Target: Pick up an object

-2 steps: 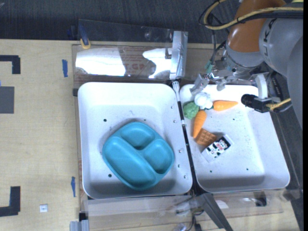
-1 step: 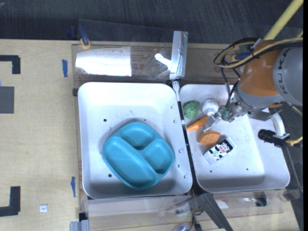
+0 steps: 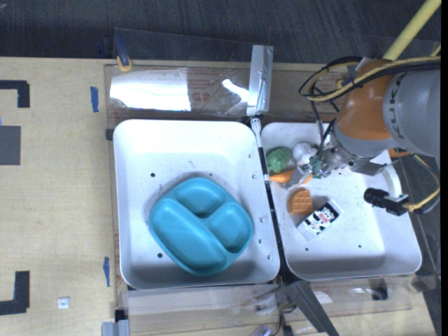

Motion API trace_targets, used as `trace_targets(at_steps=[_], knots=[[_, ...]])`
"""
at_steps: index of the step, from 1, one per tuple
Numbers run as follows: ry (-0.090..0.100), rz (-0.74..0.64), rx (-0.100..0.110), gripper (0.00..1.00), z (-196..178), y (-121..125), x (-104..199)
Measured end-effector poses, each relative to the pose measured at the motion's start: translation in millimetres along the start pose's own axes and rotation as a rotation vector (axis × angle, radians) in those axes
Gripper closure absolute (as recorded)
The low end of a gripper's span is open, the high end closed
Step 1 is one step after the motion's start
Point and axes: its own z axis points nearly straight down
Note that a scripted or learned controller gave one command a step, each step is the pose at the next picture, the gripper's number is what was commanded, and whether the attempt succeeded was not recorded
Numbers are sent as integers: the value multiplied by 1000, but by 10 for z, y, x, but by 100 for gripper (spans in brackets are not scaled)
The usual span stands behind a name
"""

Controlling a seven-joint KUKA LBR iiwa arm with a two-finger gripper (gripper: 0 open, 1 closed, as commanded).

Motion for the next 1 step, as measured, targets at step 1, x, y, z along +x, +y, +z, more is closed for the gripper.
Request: trace_targets(at_steps=[1], knots=[[-3, 2, 3, 100, -101, -19, -24]])
